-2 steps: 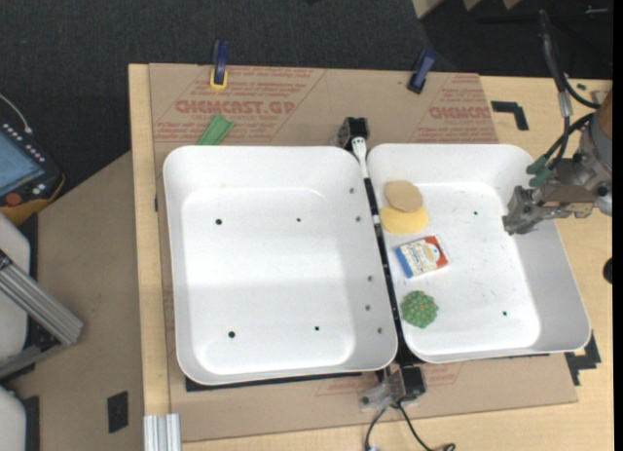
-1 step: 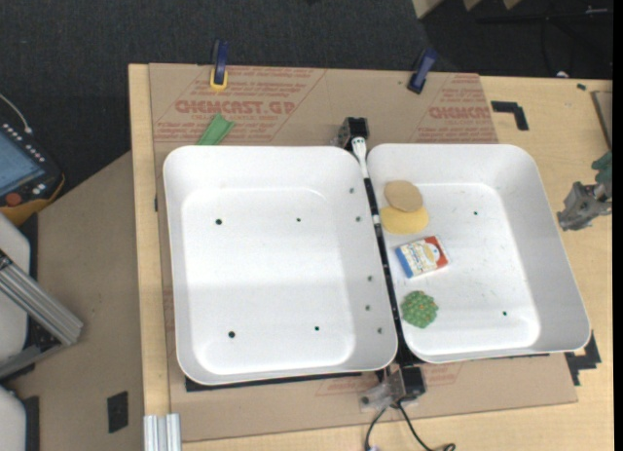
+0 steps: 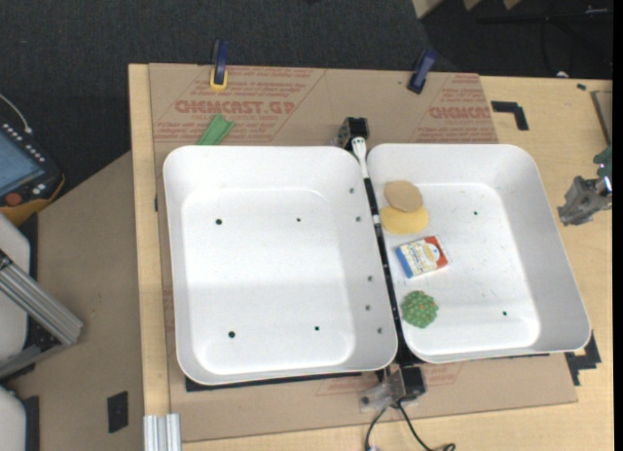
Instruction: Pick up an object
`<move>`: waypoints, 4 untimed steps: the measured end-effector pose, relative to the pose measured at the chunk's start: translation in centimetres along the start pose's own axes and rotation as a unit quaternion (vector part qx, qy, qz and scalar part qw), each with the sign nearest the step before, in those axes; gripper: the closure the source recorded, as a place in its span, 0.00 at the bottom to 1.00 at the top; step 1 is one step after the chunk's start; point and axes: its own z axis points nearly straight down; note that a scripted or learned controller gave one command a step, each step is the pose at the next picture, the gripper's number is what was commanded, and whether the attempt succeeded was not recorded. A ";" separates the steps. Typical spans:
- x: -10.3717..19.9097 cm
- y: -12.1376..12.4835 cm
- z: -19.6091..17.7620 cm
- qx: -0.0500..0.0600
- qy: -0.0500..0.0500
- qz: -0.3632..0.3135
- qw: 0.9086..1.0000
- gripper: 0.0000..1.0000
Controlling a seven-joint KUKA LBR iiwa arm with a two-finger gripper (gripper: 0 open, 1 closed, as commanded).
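Objects: tan disc [image 3: 403,194] overlapping yellow round piece [image 3: 404,219]; blue-and-white packet [image 3: 421,257]; green bumpy ball [image 3: 420,309]
Location: right bin [image 3: 526,244], along its left wall
Left bin [image 3: 195,244]: beside it
Tool [image 3: 584,198]: at right edge, over the tabletop; grip state cannot be told

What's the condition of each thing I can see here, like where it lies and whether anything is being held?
Left bin: nothing in it.
Right bin: holds four things along its left side.
Tan round piece: lying flat, overlapping the yellow piece.
Yellow piece: lying flat, untouched.
Blue and red packet: lying flat, tilted.
Green ball: resting loose.
Gripper: at the right edge, outside the bins.
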 end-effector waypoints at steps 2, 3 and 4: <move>17.2 -0.1 7.2 0.005 0.004 -0.005 1.000 1.00; 13.9 -0.4 15.1 0.008 0.002 0.003 1.000 1.00; 14.1 -0.1 13.7 0.002 0.002 0.001 1.000 1.00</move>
